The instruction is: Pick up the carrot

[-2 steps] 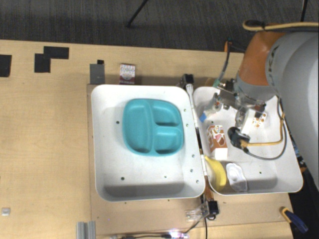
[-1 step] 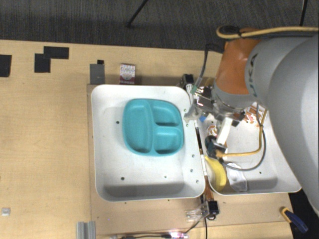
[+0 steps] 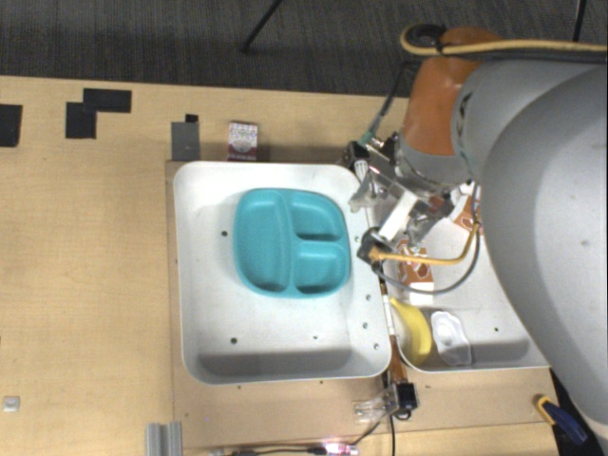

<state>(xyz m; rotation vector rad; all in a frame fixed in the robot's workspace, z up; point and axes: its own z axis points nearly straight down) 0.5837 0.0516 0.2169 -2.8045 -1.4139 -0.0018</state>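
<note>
Item 1, tool. My gripper (image 3: 408,234) is hanging over the left edge of the right bin (image 3: 496,335), just beside the wall it shares with the left bin (image 3: 204,293). I am seeing it from above with the wrist in the way, so I cannot tell whether it is released or clenched, and I am seeing nothing held in it.

Item 2, task's thing. The carrot (image 3: 416,272) is showing as an orange patch on the right bin's floor, directly below my gripper and slightly nearer. A second orange patch is showing farther right, so I am judging its long axis to run from near-left to far-right, mostly hidden under my tool.

Item 3, neighbours. A banana (image 3: 414,327) is lying just nearer than the carrot, with a white object (image 3: 452,338) at its right.

Item 4, elsewhere. A teal divided plate (image 3: 285,245) is sitting in the left bin, well apart.

Item 5, coming move. I am judging it a short, nearly straight descent.
</note>
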